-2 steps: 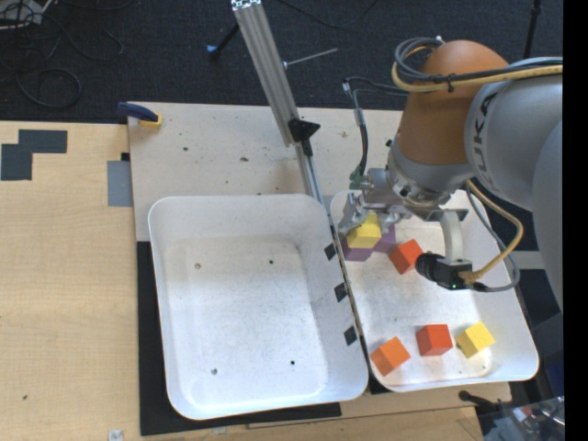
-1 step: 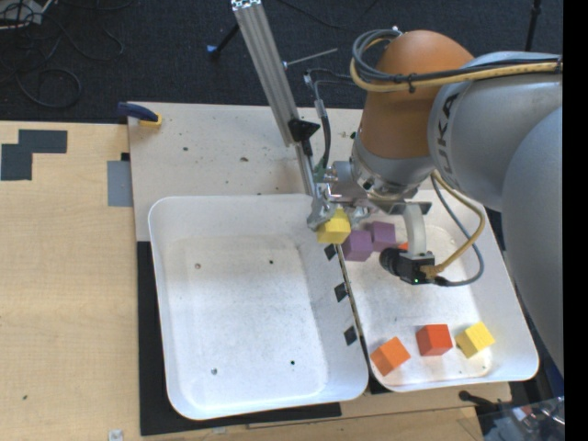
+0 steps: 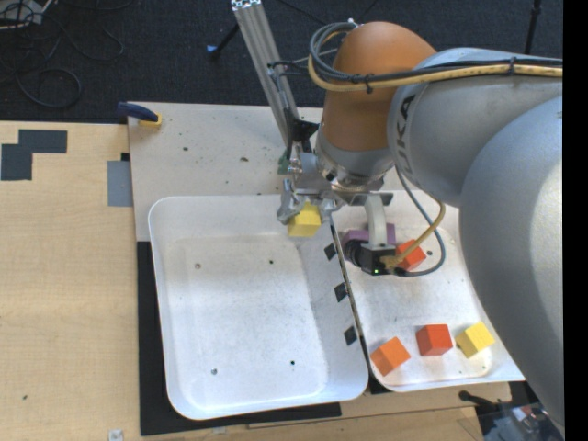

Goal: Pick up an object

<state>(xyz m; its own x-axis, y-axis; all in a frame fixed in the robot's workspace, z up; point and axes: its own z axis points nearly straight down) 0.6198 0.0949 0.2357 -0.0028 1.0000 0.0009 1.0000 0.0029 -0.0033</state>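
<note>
From the camera above the table (image 3: 202,145), the grey arm's gripper (image 3: 303,213) hangs over the top right corner of the shallow white left bin (image 3: 239,320), close to the wall beside the shallow white right bin (image 3: 418,301); its jaws are pinching a small bright yellow cube block (image 3: 305,222), which sits right between the jaw tips; I cannot tell if the block is up in the air or resting on the bin floor; this is the thing to pick up.

It looks hard and light, like a toy brick; I think it will not bend or break; its flat sides look smooth, so it may slip if the pinch is weak or lands on a corner; the best hold is on two flat sides that face each other, near the middle, and that seems to be the hold it has now.

Along the near edge of the right bin sit a small orange cube block (image 3: 391,355), a small red cube block (image 3: 434,340) and a second yellow cube block (image 3: 475,339), in a row, each a little apart.
</note>
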